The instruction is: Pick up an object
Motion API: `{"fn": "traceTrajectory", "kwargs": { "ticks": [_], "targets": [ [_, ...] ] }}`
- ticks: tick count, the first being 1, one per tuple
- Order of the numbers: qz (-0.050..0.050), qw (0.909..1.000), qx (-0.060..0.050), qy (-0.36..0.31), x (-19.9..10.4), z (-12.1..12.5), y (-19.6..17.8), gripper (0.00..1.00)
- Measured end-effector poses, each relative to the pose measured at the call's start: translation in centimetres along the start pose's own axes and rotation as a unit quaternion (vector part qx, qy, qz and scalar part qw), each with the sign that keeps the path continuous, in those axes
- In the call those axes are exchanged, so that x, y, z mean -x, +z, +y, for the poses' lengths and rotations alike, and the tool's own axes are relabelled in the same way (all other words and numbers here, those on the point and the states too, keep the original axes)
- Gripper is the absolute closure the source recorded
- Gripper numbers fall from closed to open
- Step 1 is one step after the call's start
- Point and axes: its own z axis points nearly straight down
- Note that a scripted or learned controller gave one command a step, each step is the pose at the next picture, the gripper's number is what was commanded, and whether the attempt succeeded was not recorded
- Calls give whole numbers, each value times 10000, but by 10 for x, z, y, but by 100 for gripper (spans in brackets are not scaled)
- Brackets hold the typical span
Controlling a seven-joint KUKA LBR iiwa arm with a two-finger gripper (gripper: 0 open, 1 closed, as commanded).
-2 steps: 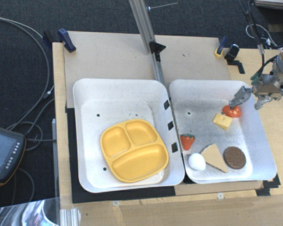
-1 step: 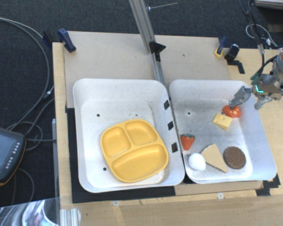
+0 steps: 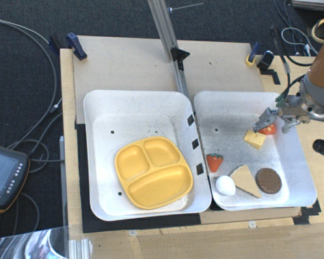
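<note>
Two white bins sit side by side on the table (image 3: 124,63), and you should read them from the left. The left bin (image 3: 97,109) carries a yellow divided plate (image 3: 153,171), lying flat and tilted a little in its corner; it is wide and shallow, a poor thing for two fingers, so leave it alone.

Cross the divider and you reach the right bin (image 3: 227,104), where the small pieces lie. A strawberry (image 3: 215,161) rests just beside the bin's left wall, with a white egg (image 3: 225,185) near it toward the front. A tan wedge (image 3: 247,180) lies touching or nearly touching the egg, and a dark brown round cookie (image 3: 269,180) sits just beside the wedge. Farther back, a yellow cheese block (image 3: 254,139) lies apart from that cluster, with a small red piece (image 3: 268,129) close against it.

Your claw (image 3: 271,121) is down at that red piece, reaching in from the right. Whether it is apart or clamped I cannot tell. Judge the red piece as the likely target, but the cheese crowding it could be nudged or caught alongside.
</note>
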Motion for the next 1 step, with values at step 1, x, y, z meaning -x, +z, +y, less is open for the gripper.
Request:
{"fn": "traceTrajectory", "kwargs": {
  "ticks": [1],
  "targets": [
    [1,10000,-5,-1,-3,8,59,0]
  ]
}}
